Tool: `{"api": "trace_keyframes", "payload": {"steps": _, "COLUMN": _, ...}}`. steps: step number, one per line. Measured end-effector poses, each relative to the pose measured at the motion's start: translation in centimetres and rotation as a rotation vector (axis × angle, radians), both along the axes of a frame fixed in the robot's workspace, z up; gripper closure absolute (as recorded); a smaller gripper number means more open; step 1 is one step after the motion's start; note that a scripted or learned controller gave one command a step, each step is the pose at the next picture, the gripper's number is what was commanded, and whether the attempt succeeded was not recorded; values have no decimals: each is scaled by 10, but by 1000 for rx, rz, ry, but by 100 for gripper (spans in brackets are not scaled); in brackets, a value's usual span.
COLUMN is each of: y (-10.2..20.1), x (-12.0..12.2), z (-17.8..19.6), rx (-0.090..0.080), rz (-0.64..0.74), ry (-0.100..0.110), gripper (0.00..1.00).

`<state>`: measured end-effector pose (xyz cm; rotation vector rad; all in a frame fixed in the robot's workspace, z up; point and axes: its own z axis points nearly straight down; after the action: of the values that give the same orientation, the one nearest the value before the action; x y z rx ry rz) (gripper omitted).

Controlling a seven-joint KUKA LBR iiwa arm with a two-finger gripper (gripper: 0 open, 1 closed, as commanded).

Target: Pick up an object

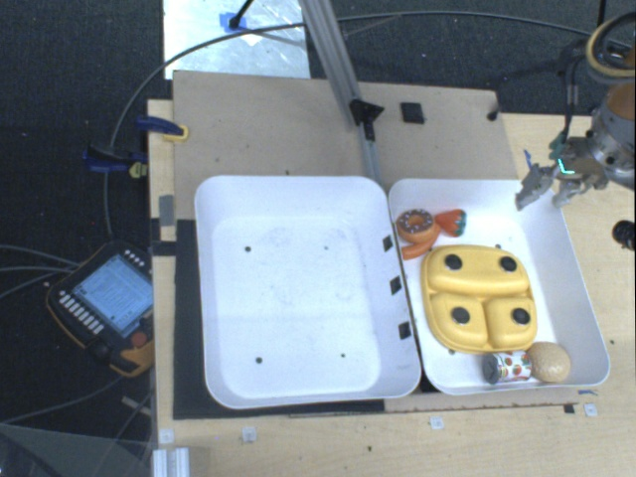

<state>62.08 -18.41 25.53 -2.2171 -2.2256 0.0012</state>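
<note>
Crowding right bin (581,296): yellow tray (479,296), donut (415,226).

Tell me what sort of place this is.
Probably a robotics lab's grasping test bench: two shallow white bins clamped onto a board, toy objects such as a yellow block in the right bin, and a teach pendant on the floor.

The arm (618,87) enters at the upper right edge, wrist angled down and leftward. Its end effector (550,184) hangs with two fingers spread apart, nothing between them.
</note>
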Motion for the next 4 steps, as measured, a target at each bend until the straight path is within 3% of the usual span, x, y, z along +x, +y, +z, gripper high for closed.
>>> {"api": "trace_keyframes", "payload": {"steps": 1, "y": 0, "x": 1, "z": 1, "rx": 0, "rz": 1, "ry": -3, "gripper": 0}}
{"api": "trace_keyframes", "payload": {"steps": 4, "y": 5, "x": -1, "z": -127, "rx": 0, "rz": -2, "ry": 1, "gripper": 0}}
